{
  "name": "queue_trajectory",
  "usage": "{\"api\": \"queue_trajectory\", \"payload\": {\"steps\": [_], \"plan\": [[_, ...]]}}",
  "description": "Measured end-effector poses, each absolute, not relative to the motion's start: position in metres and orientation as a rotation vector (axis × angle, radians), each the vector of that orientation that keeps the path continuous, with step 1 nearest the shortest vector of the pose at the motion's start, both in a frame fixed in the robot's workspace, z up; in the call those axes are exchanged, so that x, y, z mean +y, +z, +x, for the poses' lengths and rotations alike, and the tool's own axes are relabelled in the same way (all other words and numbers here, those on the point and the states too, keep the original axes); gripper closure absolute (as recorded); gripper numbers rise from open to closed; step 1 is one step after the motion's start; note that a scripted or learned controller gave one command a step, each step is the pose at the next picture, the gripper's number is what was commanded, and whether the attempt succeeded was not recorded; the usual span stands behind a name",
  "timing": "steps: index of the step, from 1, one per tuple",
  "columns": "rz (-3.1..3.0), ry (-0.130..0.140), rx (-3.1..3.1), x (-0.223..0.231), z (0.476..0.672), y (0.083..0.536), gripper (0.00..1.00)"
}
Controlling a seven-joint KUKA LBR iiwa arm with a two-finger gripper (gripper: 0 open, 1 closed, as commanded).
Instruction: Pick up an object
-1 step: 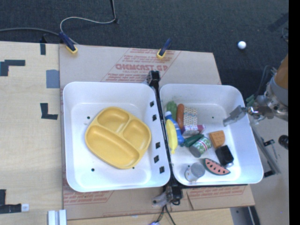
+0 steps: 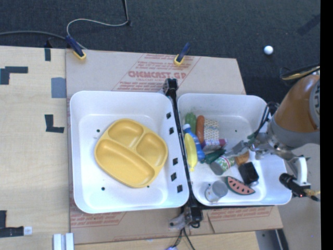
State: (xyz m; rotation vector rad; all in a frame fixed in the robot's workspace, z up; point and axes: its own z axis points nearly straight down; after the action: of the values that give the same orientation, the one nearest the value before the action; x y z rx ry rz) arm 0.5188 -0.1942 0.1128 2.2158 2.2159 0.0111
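The right bin [image 2: 229, 102] holds a heap of small toys: a yellow banana [image 2: 190, 151], a blue bottle [image 2: 196, 142], a green can [image 2: 221, 163], a patterned box [image 2: 211, 132], a watermelon slice [image 2: 240, 186], a grey cup [image 2: 215, 191], a black block [image 2: 249, 173] and a small orange piece [image 2: 243, 159]. My gripper [image 2: 248, 149] reaches in from the right and hangs low over the bin's right half. It is just above the orange piece and the black block. I see nothing clearly held between its fingers.
The left bin [image 2: 83, 139] holds a yellow divided plate [image 2: 131, 152]. A black divider with clips [image 2: 175, 139] joins the two bins. Both bins sit on cardboard [image 2: 151, 72]. The arm's orange band [image 2: 302, 105] overhangs the right bin's right wall.
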Motion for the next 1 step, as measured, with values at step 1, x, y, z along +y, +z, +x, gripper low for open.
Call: {"api": "queue_trajectory", "payload": {"steps": [1], "plan": [[2.216, 0.015, 2.214, -0.1939, 0.5199, 0.1233, 1.00]]}}
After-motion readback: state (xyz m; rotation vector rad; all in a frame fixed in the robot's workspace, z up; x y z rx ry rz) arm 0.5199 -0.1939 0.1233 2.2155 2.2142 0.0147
